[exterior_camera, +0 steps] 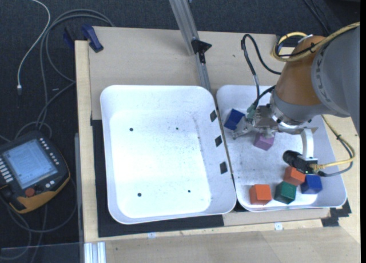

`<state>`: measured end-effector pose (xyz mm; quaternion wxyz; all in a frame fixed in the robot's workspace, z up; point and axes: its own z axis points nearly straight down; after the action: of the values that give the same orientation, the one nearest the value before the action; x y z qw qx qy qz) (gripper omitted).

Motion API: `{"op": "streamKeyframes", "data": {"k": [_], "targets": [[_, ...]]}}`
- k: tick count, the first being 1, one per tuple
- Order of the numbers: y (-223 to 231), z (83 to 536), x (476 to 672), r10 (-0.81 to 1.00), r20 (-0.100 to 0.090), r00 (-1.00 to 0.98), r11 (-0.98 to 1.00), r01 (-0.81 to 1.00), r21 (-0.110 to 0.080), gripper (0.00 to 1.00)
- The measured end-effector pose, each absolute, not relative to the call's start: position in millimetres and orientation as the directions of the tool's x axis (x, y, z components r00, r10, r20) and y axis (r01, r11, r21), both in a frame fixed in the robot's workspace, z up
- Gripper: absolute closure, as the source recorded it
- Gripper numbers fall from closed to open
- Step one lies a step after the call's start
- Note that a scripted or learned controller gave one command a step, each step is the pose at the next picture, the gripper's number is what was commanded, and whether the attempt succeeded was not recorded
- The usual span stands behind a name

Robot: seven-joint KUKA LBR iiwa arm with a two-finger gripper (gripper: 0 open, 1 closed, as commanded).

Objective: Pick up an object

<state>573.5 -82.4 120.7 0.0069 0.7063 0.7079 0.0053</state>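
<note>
Gripper (258, 123) low in right bin (246, 159), finger opening cannot be told, purple block (263, 140) just below it, blue block (233, 119) to its left, orange block (260, 194), green block (286, 192), second orange block (294, 175), second blue block (312, 183) along near edge, left bin (160, 153) beside.

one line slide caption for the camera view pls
Gripper over the right bin near a purple block.

Single fixed overhead camera, angled downward.
It views the bench (171, 50) from above at a slant, far enough to frame both white bins, left bin (114, 142) and right bin (329, 136), with surrounding floor; the arm (320, 79) enters from the right.
</note>
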Motion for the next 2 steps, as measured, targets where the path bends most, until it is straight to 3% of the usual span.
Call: {"op": "streamKeyframes", "data": {"k": [1, 2], "targets": [[-99.1, 111.5, 568.5, 1.000, 0.001, -0.004, 0.004, 1.000, 0.028, 0.00], [-95.4, 111.0, 611.8, 1.000, -0.008, -0.002, 0.003, 1.000, 0.021, 0.00]]}}
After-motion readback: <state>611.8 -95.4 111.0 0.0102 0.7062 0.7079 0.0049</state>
